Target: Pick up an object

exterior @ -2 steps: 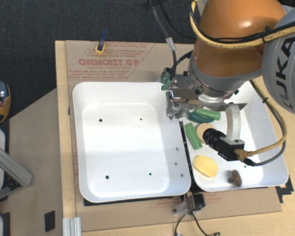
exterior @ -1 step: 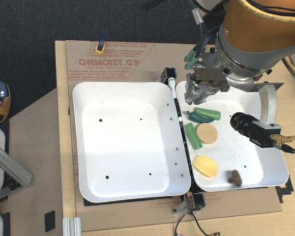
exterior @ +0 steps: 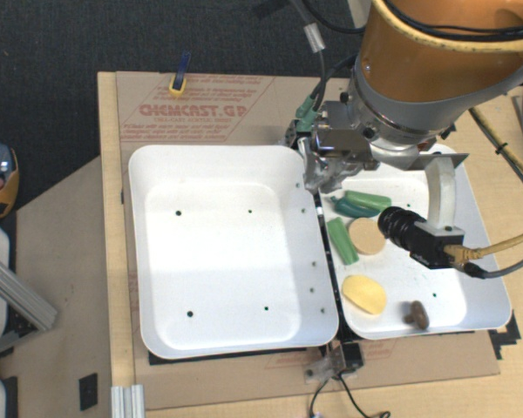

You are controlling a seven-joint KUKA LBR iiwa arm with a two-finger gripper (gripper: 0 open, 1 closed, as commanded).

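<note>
The gripper [exterior: 322, 177] hangs above the right bin's [exterior: 479, 307] left wall, its state impossible to tell; just below it lie two green pieces [exterior: 361, 203] [exterior: 341, 239], a tan disc [exterior: 367, 237], then a yellow lump [exterior: 365, 293]; a descent here could strike the wall or nudge crowded pieces aside.

Brown cardboard sheet [exterior: 200, 103] — red lettering, blue-yellow clip [exterior: 179, 78] on top edge

Overhead, slanted (both bins [exterior: 157, 259] visible).
</note>
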